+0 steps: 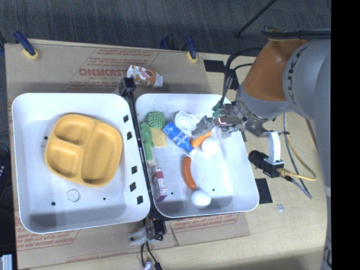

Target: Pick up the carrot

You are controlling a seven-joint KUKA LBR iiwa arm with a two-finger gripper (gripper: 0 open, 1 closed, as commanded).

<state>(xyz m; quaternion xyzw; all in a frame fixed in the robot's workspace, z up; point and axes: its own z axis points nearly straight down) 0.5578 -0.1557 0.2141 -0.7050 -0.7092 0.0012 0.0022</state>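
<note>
Low at the bench's front edge, cables (147, 238) bunch where the two bins meet. Left bin (28, 167): yellow divided tray (83, 148), lying flat, well left of everything else. Right bin (239, 193): crowded toward its far side. Green ball (156, 119) near the divider, a green strip (147, 139) running down beside it. Blue packet (179, 137) tilted in the middle, white cup (184, 119) just behind it. Red sausage (188, 172) lies lengthwise, a white egg (201, 198) just below its near end, second egg (209, 147) up by my gripper. Small packet (159, 181) against the divider wall. Carrot (201, 139): short orange piece, slanted, between blue packet and upper egg, touching or nearly touching both. My gripper (216, 124) sits low over the bin's far right part, tips just above the carrot's upper end; whether they are spread or closed I cannot tell, and no carrot is seen between them. Snack wrapper (144, 76) rests outside on the cardboard (107, 66) behind the bins.
</note>
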